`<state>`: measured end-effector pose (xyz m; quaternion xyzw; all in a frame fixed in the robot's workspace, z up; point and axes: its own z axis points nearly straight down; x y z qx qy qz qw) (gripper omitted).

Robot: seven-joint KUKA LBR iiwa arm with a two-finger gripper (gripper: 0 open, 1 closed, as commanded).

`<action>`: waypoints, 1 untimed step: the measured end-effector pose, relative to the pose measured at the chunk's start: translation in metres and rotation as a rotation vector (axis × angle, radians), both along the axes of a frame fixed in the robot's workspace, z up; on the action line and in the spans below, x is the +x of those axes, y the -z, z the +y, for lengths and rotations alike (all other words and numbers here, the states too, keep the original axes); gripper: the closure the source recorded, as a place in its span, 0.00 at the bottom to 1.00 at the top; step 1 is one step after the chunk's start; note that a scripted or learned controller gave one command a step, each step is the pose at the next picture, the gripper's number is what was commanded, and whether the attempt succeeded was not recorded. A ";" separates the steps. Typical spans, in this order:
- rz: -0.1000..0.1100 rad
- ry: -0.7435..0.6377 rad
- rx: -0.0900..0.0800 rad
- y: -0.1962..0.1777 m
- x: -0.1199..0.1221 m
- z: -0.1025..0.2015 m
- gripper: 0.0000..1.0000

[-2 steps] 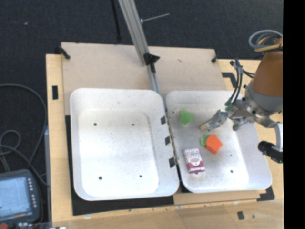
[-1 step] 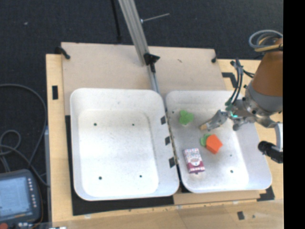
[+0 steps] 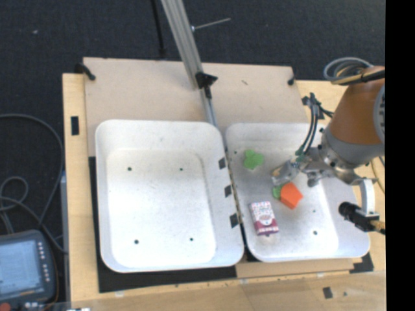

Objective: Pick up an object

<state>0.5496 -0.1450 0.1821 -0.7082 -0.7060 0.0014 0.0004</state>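
Gripper above orange block in right bin; jaws' state impossible to tell. Best: centre over block, clear of green piece, descend straight.

You are looking down on a pale wooden bench sitting on a dark, speckled floor. A lighter board is lying across the bench top, pinned by black clips at its far corners. A silver aluminium rail is slanting down from the top edge toward the bench's middle. Black cables are looping over the floor at the left, and a grey handheld pendant with a screen is resting at the lower left corner. Even light is falling throughout.
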 end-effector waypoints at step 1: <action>0.002 -0.002 0.000 0.057 -0.009 -0.007 0.00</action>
